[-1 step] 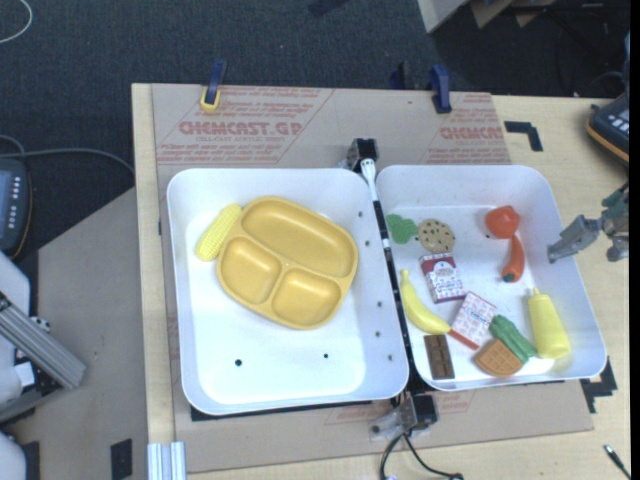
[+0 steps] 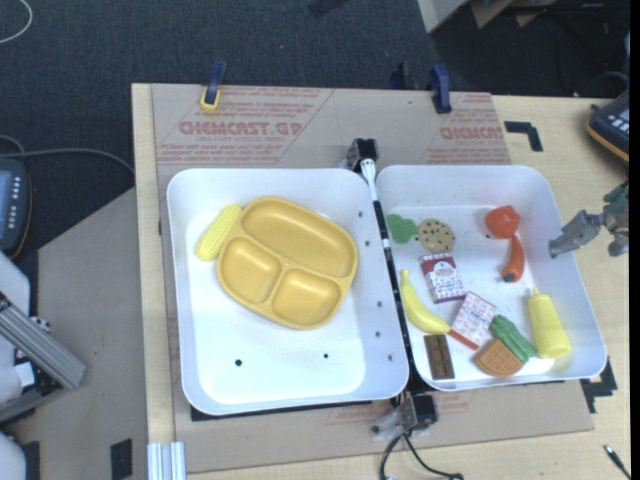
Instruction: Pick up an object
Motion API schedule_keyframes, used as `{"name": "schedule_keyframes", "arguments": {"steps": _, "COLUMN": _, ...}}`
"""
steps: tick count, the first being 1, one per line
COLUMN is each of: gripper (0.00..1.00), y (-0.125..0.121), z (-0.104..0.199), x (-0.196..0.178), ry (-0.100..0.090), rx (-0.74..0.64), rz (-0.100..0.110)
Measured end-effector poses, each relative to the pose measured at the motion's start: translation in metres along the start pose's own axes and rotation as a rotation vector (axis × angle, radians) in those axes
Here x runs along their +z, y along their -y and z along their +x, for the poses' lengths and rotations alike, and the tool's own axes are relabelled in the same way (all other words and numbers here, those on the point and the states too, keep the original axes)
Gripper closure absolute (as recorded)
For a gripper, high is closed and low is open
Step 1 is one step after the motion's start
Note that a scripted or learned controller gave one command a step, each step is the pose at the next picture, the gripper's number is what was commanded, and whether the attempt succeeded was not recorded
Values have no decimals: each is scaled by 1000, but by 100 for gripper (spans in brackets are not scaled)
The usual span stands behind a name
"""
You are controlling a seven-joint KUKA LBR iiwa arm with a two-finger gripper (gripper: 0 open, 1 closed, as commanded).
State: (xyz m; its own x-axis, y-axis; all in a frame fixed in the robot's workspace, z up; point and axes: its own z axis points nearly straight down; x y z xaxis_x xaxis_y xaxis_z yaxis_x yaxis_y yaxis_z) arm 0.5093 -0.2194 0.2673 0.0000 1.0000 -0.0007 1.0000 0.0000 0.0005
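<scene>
**A:** Why is everything heaped on one side?

**B:** Look at the right bin [image 2: 560,203]: your candidates all lie there, the banana [image 2: 422,309], cookie [image 2: 436,234], carrot [image 2: 514,258], tomato [image 2: 502,220], mustard bottle [image 2: 547,324] and the small boxes [image 2: 442,277]. They are loose and mostly apart, so you can take one singly. The left bin [image 2: 190,298] holds the yellow divided plate [image 2: 285,260] with a corn cob [image 2: 218,231] touching its rim.

**A:** And the arm?

**B:** Your gripper [image 2: 572,236] sits at the right bin's far right rim, reaching in from the right, tilted low toward the carrot. Its fingers look spread and released, nothing between them. I judge no object is picked yet; the carrot and mustard bottle are nearest.
</scene>
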Motion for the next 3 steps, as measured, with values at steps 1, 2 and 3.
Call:
{"name": "schedule_keyframes", "arguments": {"steps": 1, "gripper": 0, "y": 9, "z": 5, "x": 57, "ry": -4, "rx": 0, "rz": 7}}
{"name": "schedule_keyframes", "arguments": {"steps": 2, "gripper": 0, "y": 15, "z": 12, "x": 118, "ry": -4, "rx": 0, "rz": 8}}
{"name": "schedule_keyframes", "arguments": {"steps": 3, "gripper": 0, "y": 23, "z": 11, "x": 174, "ry": -1, "rx": 3, "rz": 0}}
